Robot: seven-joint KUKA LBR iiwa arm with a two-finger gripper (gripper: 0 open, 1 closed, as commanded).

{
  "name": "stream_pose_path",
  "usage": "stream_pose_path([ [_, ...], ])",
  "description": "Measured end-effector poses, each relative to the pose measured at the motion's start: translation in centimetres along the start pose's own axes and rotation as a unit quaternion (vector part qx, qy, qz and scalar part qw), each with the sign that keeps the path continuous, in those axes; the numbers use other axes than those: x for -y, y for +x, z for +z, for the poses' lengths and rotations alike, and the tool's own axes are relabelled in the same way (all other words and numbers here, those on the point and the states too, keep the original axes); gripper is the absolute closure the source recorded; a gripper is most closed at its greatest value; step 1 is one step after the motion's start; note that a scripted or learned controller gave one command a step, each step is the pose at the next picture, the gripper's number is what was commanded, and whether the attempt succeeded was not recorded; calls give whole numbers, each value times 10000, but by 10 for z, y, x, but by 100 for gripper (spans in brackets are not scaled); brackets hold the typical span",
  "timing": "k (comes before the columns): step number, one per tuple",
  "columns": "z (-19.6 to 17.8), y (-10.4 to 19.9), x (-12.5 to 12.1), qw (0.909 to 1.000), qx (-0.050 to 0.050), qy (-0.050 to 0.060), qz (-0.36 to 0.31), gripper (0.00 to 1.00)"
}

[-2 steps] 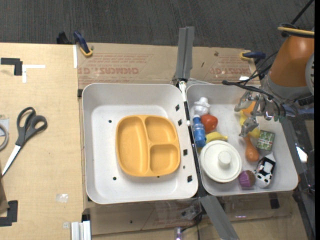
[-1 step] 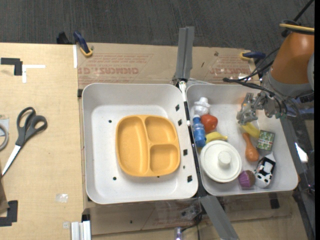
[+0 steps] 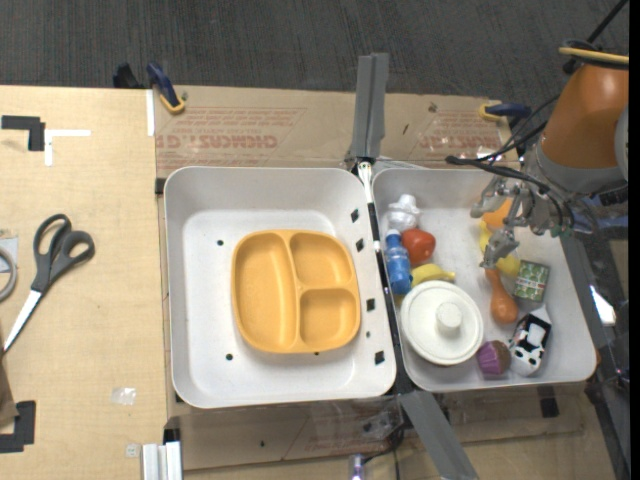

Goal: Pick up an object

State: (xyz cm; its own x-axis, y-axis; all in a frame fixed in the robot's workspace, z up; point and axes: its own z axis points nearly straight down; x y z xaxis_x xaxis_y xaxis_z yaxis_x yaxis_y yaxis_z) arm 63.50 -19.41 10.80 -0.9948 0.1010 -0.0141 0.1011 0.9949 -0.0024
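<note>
At about three o'clock in the right bin (image 3: 578, 373), the gripper (image 3: 503, 230) is being held above a yellow toy (image 3: 506, 265); whether the jaws are spread cannot be told. The toy is being judged light, stiff and slippery, best pinched across its middle.

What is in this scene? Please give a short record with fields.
left bin: orange divided plate
right bin: white lid, blue bottle, red toy, banana, carrot, green packet, cow toy, purple toy
gripper: over the right bin, above the carrot
bench, left: scissors
</note>
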Motion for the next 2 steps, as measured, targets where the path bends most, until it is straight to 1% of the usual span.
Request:
stream_pose_path([
  [1, -11, -2, 0, 10000, 34, 8, -4, 100],
  [2, -11, -2, -1, 10000, 34, 7, -6, 0],
])
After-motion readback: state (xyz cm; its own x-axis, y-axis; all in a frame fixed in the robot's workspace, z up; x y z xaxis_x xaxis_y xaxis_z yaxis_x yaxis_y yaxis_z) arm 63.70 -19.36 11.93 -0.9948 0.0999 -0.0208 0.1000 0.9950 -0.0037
